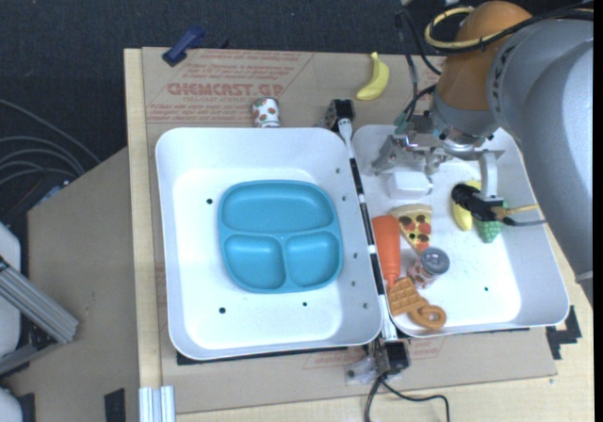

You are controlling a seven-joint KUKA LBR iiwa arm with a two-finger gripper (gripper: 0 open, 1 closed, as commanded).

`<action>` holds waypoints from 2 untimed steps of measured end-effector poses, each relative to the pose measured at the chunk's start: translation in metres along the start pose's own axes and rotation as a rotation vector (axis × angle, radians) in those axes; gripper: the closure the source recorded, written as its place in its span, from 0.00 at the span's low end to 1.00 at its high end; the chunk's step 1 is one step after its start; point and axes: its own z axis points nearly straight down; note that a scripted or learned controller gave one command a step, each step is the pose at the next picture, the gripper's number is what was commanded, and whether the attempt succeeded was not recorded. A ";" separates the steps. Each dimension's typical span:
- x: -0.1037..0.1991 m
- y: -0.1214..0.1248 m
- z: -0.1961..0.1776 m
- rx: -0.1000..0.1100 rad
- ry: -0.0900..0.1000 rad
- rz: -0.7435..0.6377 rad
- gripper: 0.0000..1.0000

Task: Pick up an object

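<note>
My gripper (412, 158) hangs over the far left part of the right bin (528, 302), with its fingers spread open and nothing between them. A white block (410, 183) lies just in front of and below the fingertips. Nearer the camera are a pizza slice (415, 224), an orange carrot (386, 247) along the bin's left wall, a small round jar (433, 263), a waffle piece (403, 294) and a brown ring-shaped pretzel (431, 317). A yellow and green toy (476, 222) lies to the right of the pizza slice.
The left bin (188, 316) holds a blue divided plate (280, 234). On the bench behind the bins are a banana (374, 79), a small patterned cup (267, 111) and a blue piece (184, 45). The grey arm (556, 100) covers the far right.
</note>
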 end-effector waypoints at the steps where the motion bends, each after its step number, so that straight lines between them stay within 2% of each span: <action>1: 0.000 0.000 -0.010 -0.001 -0.001 -0.001 1.00; 2: 0.000 0.000 -0.010 0.000 -0.001 -0.001 0.00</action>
